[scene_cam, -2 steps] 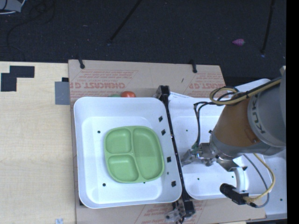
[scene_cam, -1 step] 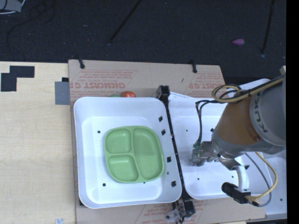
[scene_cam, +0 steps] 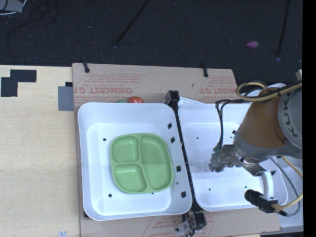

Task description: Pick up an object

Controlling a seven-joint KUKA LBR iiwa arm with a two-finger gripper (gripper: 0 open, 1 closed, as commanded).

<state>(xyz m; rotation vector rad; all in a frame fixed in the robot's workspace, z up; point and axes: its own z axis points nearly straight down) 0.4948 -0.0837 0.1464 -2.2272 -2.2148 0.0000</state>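
The gripper (scene_cam: 217, 162) is seen low in the right bin (scene_cam: 207, 127), near its left wall; its state cannot be told. A green divided plate (scene_cam: 141, 163) lies untouched at the left bin's (scene_cam: 94, 127) centre. Nothing is judged lifted yet.

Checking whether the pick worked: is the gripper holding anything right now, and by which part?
It cannot be told: the gripper sits low in the right white bin, too blurred to show any object.
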